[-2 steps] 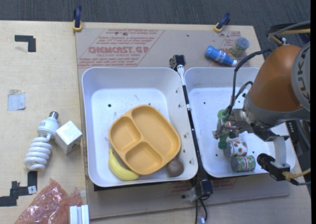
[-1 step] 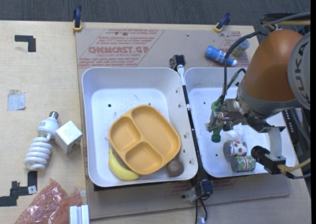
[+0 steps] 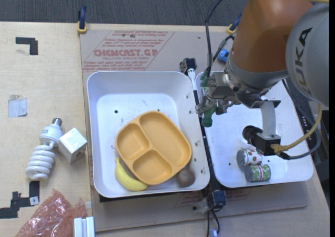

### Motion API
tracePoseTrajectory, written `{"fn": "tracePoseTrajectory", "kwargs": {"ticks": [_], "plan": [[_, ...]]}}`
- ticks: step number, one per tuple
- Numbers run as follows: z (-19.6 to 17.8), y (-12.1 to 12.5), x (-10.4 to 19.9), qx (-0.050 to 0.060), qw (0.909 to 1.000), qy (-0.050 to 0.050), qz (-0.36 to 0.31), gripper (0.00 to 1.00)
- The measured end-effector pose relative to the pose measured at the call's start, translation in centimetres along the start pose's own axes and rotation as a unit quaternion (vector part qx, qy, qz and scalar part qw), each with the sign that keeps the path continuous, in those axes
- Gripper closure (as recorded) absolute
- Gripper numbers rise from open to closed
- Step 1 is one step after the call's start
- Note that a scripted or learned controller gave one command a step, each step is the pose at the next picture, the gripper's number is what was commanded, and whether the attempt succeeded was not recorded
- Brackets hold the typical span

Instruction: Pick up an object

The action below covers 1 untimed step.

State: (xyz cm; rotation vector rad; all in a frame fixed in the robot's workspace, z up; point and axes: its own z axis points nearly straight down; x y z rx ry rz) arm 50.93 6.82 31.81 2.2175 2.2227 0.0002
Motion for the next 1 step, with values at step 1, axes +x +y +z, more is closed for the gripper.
{"fn": "tracePoseTrajectory", "kwargs": {"ticks": [1], "plan": [[0.0,0.0,-0.01,0.0,1.0,0.0,0.0,0.0]]}}
